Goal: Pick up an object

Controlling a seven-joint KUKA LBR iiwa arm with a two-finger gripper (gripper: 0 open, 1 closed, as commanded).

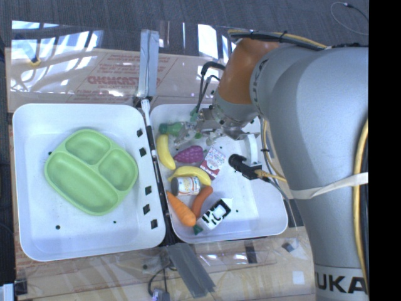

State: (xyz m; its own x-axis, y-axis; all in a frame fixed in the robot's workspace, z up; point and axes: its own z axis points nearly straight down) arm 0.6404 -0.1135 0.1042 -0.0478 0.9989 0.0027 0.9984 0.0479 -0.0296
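Camera view: two shallow white plastic bins sit side by side on the bench. The left bin (37, 231) carries a matte green divided plate (91, 171), rounded, with three moulded compartments, lying near the bin's centre. The right bin (263, 221) holds a cluster of small toy foods along its left wall: a smooth yellow banana (164, 152) against that wall, a purple ribbed piece (190, 155) beside it, a second curved banana (191, 173) arching over a small cylindrical jar (187, 185), a tapered orange carrot (181, 211) toward the near left corner, a reddish sausage-shaped piece (202, 199) next to it, and a black-and-white block (215, 213) near the front edge. A flat red-and-white packet (214, 160) lies near the bin's middle. The glossy grey arm, banded orange above the wrist, lowers its gripper (199, 128) over the far left part of the right bin, just above a green item (170, 129); whether the gripper is spread or closed cannot be told.
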